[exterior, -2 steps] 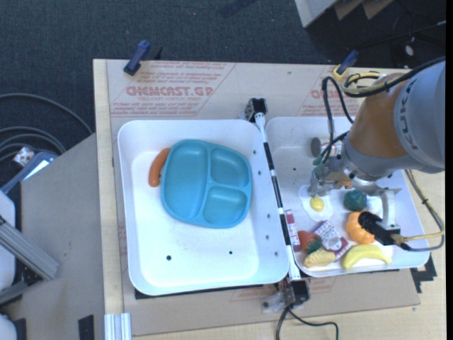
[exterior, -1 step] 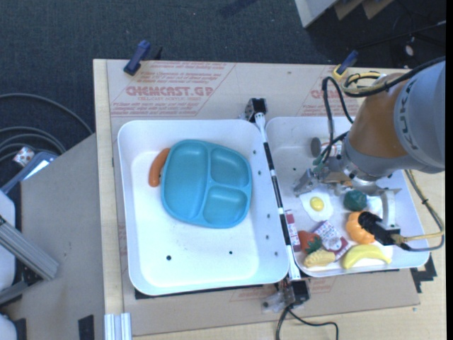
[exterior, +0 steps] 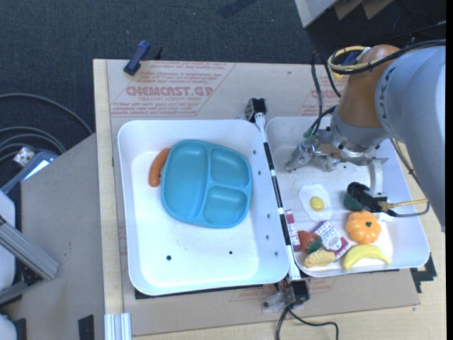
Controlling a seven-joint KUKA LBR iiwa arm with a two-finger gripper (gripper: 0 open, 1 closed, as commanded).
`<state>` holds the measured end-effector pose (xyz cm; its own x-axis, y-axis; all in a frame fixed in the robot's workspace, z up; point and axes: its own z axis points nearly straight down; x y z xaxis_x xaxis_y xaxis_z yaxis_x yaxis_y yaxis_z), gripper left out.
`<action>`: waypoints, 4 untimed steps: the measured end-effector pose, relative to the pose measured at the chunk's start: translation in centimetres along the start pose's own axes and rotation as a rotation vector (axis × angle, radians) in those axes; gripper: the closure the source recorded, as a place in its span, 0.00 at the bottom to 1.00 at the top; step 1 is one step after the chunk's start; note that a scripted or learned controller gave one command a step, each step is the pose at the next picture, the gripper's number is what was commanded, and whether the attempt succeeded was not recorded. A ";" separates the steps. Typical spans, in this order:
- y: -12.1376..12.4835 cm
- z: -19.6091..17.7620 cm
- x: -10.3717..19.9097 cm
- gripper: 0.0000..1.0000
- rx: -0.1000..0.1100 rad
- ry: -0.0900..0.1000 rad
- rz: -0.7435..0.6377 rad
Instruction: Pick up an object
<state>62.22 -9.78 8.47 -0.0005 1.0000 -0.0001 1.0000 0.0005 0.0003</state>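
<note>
Glossy white plastic bins [exterior: 191,271]; smooth matt blue plastic tray [exterior: 207,183]; printed brown cardboard [exterior: 177,83] beneath; shiny plastic toy banana [exterior: 366,256] and pumpkin [exterior: 364,226]; bare metal gripper [exterior: 313,154].

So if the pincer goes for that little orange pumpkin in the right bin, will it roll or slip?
The pumpkin looks round and smooth, so it may slip out of a pinch or roll if nudged. It seems a small toy, probably light and stiff. The banana lies close below it, so a push would likely knock that too.
</note>
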 end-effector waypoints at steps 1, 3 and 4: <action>-4.2 0.0 0.4 0.00 0.003 0.001 0.001; 0.0 0.0 0.0 0.00 0.000 0.000 0.000; -7.2 0.1 0.2 0.00 0.003 0.001 0.001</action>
<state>54.98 -9.60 8.42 0.0009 1.0000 0.0011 1.0000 -0.0009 -0.0026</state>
